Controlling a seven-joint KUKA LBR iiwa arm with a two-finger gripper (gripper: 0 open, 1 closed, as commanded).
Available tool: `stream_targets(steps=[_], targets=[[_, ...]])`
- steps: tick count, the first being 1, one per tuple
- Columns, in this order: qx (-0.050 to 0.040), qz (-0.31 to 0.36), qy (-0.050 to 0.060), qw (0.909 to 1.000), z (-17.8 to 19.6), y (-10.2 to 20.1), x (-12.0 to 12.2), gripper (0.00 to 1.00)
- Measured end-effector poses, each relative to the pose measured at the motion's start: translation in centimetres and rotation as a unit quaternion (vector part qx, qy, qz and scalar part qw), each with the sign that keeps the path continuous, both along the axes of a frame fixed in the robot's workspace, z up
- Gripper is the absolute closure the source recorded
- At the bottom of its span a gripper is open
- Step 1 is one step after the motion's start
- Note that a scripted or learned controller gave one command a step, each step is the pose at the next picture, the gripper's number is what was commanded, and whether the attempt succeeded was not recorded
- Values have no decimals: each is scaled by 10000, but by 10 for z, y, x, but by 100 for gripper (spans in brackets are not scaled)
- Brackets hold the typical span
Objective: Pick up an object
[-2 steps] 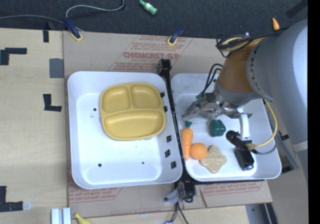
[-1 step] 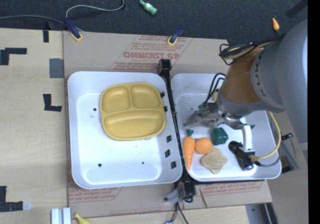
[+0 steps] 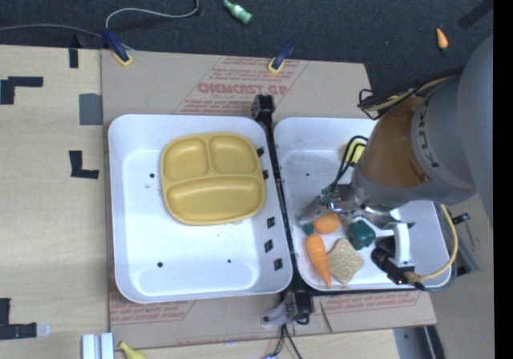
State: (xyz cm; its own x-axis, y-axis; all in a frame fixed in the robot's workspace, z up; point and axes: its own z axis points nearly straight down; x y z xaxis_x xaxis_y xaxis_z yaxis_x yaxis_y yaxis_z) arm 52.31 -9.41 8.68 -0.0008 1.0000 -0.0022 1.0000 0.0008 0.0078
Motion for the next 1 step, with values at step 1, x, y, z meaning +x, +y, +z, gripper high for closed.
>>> stream_targets(steps=[1], targets=[[1,-4,-1,10000,10,0,0,100]])
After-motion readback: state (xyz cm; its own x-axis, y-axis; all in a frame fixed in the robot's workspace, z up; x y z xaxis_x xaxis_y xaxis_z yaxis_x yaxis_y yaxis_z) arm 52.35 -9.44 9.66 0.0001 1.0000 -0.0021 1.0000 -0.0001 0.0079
